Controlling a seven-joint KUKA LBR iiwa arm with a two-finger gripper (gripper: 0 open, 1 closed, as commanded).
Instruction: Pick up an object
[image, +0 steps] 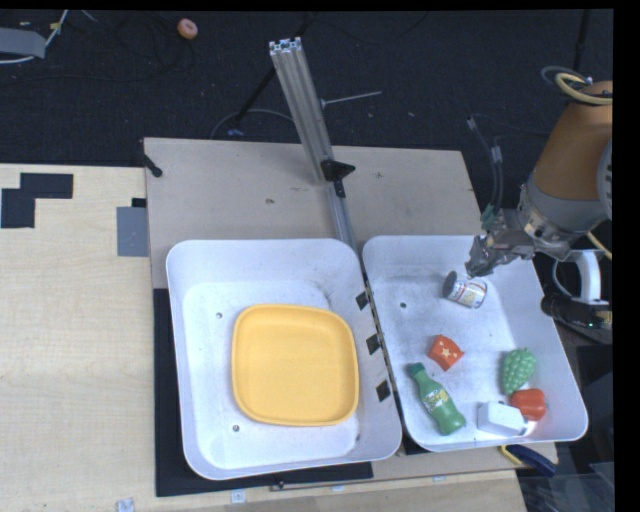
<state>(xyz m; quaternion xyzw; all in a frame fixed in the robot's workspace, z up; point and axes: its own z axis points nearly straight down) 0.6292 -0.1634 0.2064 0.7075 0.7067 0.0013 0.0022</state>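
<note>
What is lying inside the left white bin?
A yellow plate lies flat inside the left bin. Whatever may be beneath the plate is covered and cannot be seen.

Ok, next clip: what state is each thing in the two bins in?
yellow plate: flat in the left bin.
small can: on its side, right bin, just below the tool.
green bottle: lying down.
red block: resting, apart from the others.
green grapes: resting near the right wall.

A pale wood tabletop (70, 340) is sitting over dark carpet (150, 70); cables (250, 100) and an aluminium rail (305, 105) are lying behind.
</note>
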